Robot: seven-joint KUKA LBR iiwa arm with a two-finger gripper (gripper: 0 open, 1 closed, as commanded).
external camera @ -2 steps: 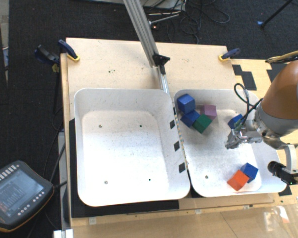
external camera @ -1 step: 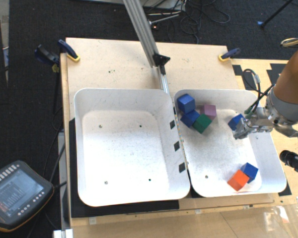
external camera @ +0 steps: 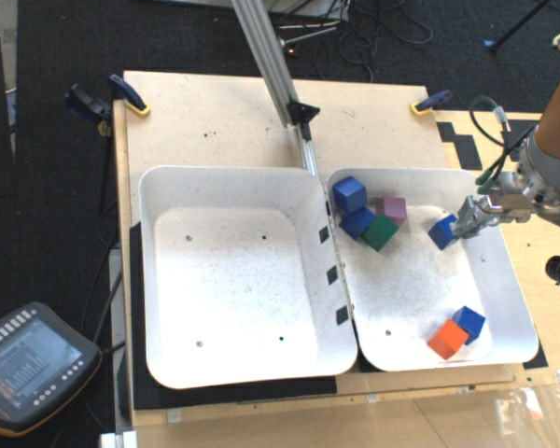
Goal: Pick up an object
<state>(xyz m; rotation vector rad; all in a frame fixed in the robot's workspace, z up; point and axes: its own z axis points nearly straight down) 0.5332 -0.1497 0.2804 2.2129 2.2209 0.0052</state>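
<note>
My gripper (external camera: 455,228) reaches in from the right over the right bin (external camera: 420,362), below the grey wrist. A small blue block (external camera: 441,232) sits at its fingertips, and the fingers look shut on its right side. At the back left of this bin, a blue cube (external camera: 348,194), a second blue cube (external camera: 357,222), a green cube (external camera: 380,234) and a pink cube (external camera: 392,209) are clustered together. An orange cube (external camera: 447,340) and another blue cube (external camera: 469,323) touch each other near the front right corner.
The left bin (external camera: 168,203) lies beside the right one, and their walls meet in the middle. A slanted metal rail (external camera: 266,45) runs down to the bins' back junction. A pendant (external camera: 28,367) rests at the lower left, and clamps hold the board's back corners.
</note>
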